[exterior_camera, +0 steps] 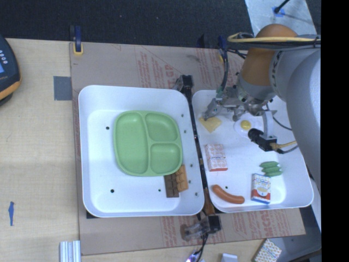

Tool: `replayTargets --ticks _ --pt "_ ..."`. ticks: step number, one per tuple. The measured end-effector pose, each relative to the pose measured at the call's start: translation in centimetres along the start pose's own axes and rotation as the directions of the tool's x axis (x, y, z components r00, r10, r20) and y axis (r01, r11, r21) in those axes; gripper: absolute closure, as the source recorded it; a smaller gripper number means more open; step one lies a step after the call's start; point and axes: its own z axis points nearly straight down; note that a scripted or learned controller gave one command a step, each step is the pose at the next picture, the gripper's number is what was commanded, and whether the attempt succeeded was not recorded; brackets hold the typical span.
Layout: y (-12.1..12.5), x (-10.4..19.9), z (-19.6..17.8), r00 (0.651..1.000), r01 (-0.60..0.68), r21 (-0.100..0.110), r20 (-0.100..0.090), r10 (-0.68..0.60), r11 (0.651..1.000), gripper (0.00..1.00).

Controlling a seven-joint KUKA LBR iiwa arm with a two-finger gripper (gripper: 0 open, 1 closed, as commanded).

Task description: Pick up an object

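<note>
My gripper (223, 113) is down at the far left corner of the right bin (297, 201), under the grey arm with its orange band (275, 34). Its fingers look spread apart with nothing between them. A pale yellow cheese wedge (211, 124) lies just in front of the left finger (209, 113). A small yellow piece (245, 125) sits to the right of the gripper. Nearer the front of this bin lie a red-and-white packet (216, 157), a green pea pod (271, 168), a sausage (228, 194) and a small juice box (262, 188).
The left bin (92, 146) holds a green divided plate (147, 142) and a brown chocolate bar (176, 182) at its front right. A black cable end (263, 141) hangs over the right bin. The wall between the bins (195, 146) runs close to the gripper's left.
</note>
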Motion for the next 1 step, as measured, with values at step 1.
replayTargets --ticks 1 --pt "0.04 -0.09 -1.12 1.0 0.003 0.001 0.001 -0.003 1.0 1.0"
